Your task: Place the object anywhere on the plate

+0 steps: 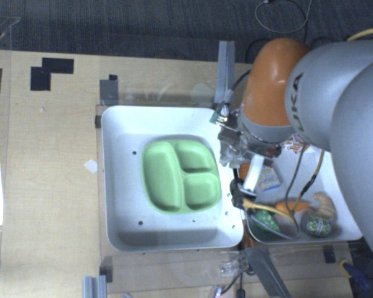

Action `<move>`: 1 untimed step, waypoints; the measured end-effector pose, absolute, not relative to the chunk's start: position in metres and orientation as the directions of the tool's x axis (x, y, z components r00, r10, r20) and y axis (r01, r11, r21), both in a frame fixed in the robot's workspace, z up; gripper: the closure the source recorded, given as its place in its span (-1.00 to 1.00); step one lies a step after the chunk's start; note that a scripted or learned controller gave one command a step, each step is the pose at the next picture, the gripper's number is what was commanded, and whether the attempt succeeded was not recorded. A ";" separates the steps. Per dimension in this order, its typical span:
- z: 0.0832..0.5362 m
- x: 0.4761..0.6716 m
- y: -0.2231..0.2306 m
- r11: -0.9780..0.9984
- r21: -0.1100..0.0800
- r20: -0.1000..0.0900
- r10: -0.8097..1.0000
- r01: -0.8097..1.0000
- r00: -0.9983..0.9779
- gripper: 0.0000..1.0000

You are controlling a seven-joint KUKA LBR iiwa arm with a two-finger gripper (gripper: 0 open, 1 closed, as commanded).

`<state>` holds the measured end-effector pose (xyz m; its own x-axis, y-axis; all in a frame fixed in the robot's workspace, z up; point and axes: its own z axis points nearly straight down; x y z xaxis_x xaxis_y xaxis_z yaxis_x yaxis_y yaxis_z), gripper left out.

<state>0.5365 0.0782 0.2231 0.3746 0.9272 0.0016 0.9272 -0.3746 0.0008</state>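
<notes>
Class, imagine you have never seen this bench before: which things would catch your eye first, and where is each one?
The bulky grey arm with its orange band dominates the right side, bending down over the right bin. Next comes the pale green plate with three compartments, lying in the middle of the left white bin. Below the arm, a small clutter of colourful objects sits in the right bin.

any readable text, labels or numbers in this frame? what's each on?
"KUKA": dark letters running vertically on the grey arm, partly cut off by its curve.
Small packet in the right bin: coloured print, too blurred to read.
Green plate, left bin, bench: no text.
</notes>
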 end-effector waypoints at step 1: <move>0.204 0.503 0.141 -0.256 0.002 0.003 0.967 0.967 0.256 1.00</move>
<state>0.5033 0.1413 0.2043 0.2563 0.9666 0.0026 0.9666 -0.2563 0.0019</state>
